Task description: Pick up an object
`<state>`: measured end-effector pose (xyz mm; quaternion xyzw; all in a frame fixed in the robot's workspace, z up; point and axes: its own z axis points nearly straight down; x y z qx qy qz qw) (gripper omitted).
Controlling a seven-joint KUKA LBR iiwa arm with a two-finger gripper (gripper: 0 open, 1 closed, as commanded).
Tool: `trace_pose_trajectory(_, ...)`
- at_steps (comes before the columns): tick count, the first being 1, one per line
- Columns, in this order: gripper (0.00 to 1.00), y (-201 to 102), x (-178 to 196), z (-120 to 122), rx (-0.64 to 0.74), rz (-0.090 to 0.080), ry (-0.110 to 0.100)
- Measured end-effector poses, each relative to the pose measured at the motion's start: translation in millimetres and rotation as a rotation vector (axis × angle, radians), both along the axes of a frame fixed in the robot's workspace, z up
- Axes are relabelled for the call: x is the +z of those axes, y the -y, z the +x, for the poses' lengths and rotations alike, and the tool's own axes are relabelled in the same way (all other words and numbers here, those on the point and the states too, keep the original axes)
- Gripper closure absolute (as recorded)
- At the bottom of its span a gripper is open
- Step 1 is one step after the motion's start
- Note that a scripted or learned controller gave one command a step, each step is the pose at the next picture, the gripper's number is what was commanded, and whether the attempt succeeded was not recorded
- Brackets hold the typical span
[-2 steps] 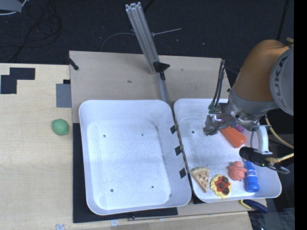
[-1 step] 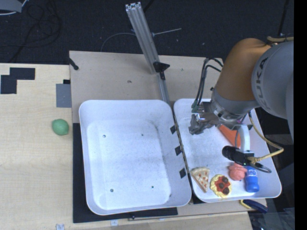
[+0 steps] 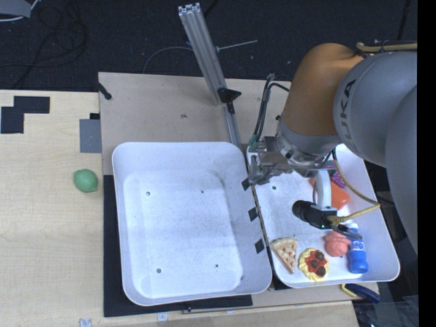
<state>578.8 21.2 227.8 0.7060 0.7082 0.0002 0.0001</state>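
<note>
The gripper (image 3: 263, 167) is being held over the upper left rim of the right bin (image 3: 281, 206); whether it is spread or closed cannot be told. A pizza slice (image 3: 286, 253) and a bottle (image 3: 357, 256) are lying at lower right, apart from it. If it is being lowered here, probably the rim is being struck and nothing grasped.

Pickable stuff is bunched at the near end of the right bin (image 3: 283, 206): a pizza slice (image 3: 285, 253) lying flat, a round red-and-yellow piece (image 3: 313, 263) just right of it, then a pink lump (image 3: 336, 244) touching a blue bottle (image 3: 357, 256). Farther back there's an orange thing (image 3: 340, 198) with a purple bit (image 3: 338, 180) beside it, both partly hidden.
</note>
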Motion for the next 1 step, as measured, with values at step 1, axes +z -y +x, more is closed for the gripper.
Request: trace_pose_trajectory(1, 1.00, -44.3, -3.5, 6.5, -0.001, 0.001, -0.002)
